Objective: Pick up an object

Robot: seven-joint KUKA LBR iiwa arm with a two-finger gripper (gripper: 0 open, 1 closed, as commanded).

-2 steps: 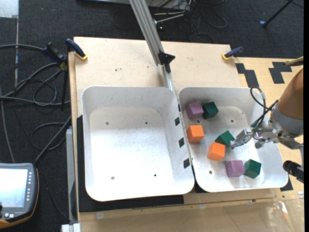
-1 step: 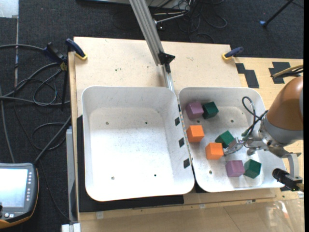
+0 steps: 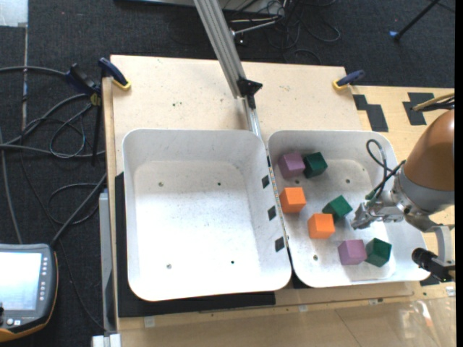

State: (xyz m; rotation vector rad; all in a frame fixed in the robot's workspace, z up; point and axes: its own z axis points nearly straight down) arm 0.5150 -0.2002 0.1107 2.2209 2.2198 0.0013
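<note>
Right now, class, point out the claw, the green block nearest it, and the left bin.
claw [image 3: 362,219], camera view, between fingertips
green block [image 3: 338,208], camera view, top face
left bin [image 3: 129,215], camera view, left wall

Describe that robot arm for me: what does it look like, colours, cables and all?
The arm enters from the view's right as a rounded, bulky form, orange on top with a grey section beneath. A thin dark cable loops out beside it over the right bin. At its tip sits the end effector, a small metallic grey piece. No lettering or markings can be made out on it.
</note>
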